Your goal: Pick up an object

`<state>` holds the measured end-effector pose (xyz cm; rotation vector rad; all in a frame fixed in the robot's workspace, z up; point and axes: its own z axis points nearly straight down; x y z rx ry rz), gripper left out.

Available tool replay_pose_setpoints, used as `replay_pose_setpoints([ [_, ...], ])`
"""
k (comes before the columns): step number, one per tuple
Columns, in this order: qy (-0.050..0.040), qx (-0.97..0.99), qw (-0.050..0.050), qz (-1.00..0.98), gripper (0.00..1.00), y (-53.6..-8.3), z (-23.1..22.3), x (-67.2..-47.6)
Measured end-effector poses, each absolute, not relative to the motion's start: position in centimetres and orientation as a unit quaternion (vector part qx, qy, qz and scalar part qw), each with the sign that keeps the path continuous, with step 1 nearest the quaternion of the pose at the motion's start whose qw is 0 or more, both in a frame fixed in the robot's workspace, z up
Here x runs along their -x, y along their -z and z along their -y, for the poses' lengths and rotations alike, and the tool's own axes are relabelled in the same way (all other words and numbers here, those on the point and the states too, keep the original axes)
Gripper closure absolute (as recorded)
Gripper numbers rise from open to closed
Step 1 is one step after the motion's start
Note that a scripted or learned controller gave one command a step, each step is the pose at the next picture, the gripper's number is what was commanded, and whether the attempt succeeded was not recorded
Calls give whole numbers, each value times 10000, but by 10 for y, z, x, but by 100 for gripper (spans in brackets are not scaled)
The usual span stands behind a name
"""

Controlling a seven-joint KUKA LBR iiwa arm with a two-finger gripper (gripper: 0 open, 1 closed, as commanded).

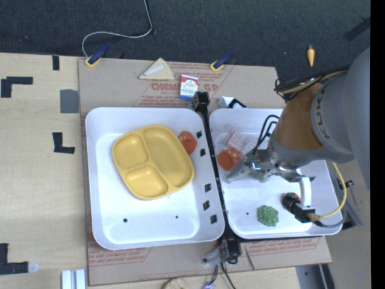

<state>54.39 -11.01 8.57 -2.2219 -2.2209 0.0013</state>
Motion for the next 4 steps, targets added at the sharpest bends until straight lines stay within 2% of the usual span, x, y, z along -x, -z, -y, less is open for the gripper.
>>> replay_pose_setpoints([
  [1, 9, 7064, -16, 7078, 0, -86, 96, -585],
  [2, 7, 7064, -21, 7078, 0, -86, 122, -644],
  [3, 0, 7071, -5, 7072, 0, -86, 113, -555],
  [4, 9, 7063, -20, 7079, 0, -86, 93, -616],
])
